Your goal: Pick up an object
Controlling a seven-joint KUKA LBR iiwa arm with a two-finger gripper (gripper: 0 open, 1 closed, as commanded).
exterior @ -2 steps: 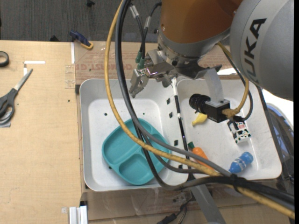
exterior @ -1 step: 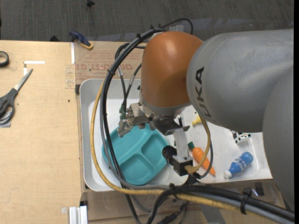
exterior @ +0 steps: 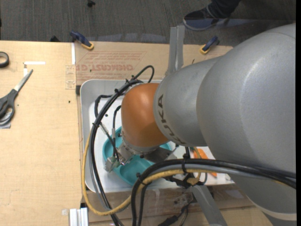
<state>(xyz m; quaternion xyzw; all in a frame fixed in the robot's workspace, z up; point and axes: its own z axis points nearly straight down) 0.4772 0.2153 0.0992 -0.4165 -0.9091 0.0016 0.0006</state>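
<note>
Teal object (exterior: 134, 167) in bin (exterior: 89, 126), directly beneath claw (exterior: 113, 163).

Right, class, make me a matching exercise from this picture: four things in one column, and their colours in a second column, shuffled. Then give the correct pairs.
Things:
1. Band above the arm's wrist
2. Object in the bin under the arm
3. Bin
4. Scissors' handles

Colours:
A. white
B. black
C. orange
D. teal

Pairs: 1-C, 2-D, 3-A, 4-B
</note>
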